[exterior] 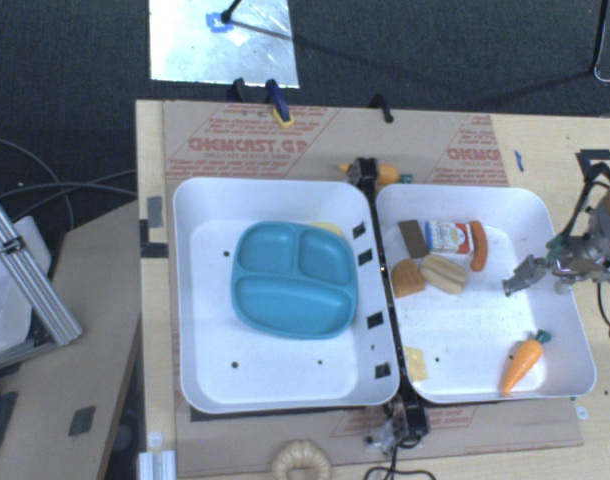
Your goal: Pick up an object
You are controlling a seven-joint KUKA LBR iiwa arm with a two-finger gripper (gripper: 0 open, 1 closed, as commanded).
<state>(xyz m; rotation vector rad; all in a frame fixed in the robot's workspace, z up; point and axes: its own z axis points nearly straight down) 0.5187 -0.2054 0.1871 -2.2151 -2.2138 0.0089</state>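
A: Several foods share the right bin; why does the gripper hang there?
B: To choose one. Its fingers look spread, pinching nothing; the carrot lies just below it, the bun left.

Two white bins are seen side by side — the left bin and the right bin. One blue tray, with three compartments, is counted in the left bin. In the right bin, six items are counted — one carrot, one sausage, one bread roll, one brown chunk, one labelled packet and one yellow piece near the divider.
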